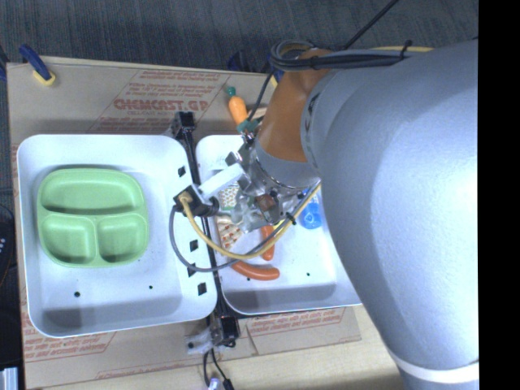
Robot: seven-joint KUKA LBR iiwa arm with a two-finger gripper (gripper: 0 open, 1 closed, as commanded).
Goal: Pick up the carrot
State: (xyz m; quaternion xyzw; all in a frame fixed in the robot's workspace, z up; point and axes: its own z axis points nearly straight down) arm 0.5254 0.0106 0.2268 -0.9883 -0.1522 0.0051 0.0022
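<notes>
The carrot (236,109), orange with a green top, lies just beyond the far rim of the right bin (321,287), next to the arm's orange band. My gripper (246,208) hangs low over the left half of that bin, a good way nearer the camera than the carrot. It sits above a speckled object (230,234). The wrist and its cables cover the fingertips.
An orange sausage-shaped toy (257,272) lies near the right bin's front, with a small orange piece (268,243) and a blue item (310,216) beside the gripper. The left bin (49,315) holds a green divided tray (93,215). A yellow-and-black cable (193,242) loops over the divider.
</notes>
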